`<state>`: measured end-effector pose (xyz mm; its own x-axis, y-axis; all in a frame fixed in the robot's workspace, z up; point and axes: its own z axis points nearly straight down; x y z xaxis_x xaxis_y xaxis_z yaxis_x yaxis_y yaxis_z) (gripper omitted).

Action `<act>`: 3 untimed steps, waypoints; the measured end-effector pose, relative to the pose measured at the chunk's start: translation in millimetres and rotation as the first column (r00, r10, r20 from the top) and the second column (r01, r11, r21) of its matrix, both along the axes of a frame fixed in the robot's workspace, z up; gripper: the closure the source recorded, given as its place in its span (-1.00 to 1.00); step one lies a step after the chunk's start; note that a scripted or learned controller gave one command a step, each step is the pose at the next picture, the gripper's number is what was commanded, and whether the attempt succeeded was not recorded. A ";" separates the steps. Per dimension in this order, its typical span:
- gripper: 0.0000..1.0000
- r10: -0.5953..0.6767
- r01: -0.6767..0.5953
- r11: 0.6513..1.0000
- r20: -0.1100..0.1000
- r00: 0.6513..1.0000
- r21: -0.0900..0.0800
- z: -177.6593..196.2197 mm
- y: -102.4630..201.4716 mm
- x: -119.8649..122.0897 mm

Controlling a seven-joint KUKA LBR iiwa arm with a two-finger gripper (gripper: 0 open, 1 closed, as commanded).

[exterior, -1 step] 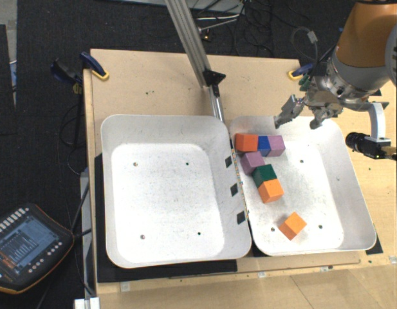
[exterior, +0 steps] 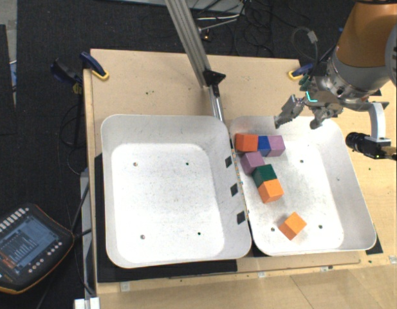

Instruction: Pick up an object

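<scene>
Left bin (exterior: pixel 121 172) sat well off to the gripper's (exterior: pixel 302 111) far side; all blocks were in the right bin (exterior: pixel 352 192). The orange block (exterior: pixel 246 142), blue block (exterior: pixel 263 144) and purple block (exterior: pixel 276 146) were bunched just below-left of the tool, so probably awkward to get fingers around; the lone orange cube (exterior: pixel 292 225) lay well below it. Gripper hung above the bin's top edge, fingers spread apart, nothing between them.

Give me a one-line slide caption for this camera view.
Open pincer above the right bin, near its clustered blocks.
</scene>
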<state>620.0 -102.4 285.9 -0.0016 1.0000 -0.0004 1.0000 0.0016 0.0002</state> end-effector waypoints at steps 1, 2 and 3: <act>-1.00 -0.003 0.003 1.000 -0.005 1.000 0.000 -44.6 -5.1 -0.7; -1.00 -0.003 0.003 1.000 -0.007 1.000 0.001 -106.4 -6.1 -8.6; -1.00 -0.004 0.004 1.000 0.002 1.000 0.003 -163.4 -13.0 -6.7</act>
